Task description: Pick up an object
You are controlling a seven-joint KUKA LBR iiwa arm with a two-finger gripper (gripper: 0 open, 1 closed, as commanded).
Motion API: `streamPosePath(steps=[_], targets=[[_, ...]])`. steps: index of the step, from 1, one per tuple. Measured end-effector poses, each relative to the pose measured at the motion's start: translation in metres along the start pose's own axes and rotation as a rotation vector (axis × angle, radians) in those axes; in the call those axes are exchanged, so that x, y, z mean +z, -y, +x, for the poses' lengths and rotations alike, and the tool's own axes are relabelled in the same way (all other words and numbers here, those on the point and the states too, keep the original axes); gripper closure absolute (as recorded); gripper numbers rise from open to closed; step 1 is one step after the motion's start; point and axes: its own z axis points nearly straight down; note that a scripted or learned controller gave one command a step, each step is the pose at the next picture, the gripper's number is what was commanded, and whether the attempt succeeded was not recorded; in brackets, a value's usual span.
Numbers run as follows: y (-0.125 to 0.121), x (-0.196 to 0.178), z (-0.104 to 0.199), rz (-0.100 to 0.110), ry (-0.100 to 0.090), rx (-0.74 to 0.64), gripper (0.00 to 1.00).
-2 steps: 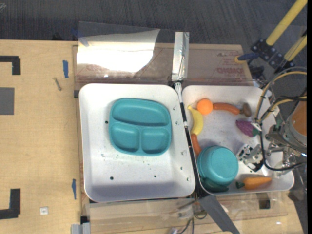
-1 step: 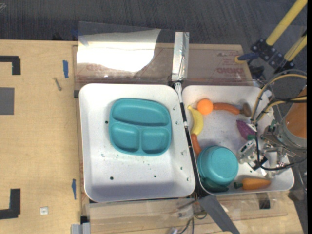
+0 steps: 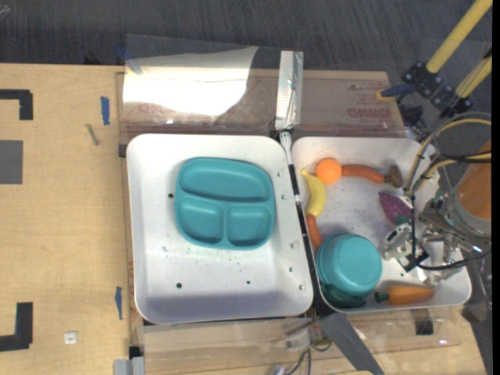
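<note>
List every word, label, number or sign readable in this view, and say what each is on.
Red printing on the cardboard strip behind the right bin: mirrored or inverted and too blurred to read.
Nothing legible on the teal tray, teal bowl or gripper.

arm cut off at right edge; tool fingers indistinct (cables clutter view).

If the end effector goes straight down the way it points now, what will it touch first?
Most likely the bare floor of the right bin. The end effector hangs between the teal bowl, the purple toy and the carrot. Depth is unclear, so it might graze the carrot.
</note>
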Motion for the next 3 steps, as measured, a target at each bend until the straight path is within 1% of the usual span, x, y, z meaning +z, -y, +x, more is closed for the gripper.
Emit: streamPosePath(steps=[1, 2, 3], targets=[[0.0032, 0.0, -0.0018, 0.001, 0.0, 0.042, 0.0], [0.001, -0.0002, -0.0005, 0.003, 0.002, 0.069, 0.0], [0.0031, 0.0, -0.0021, 0.001, 0.0, 0.178, 0.0]])
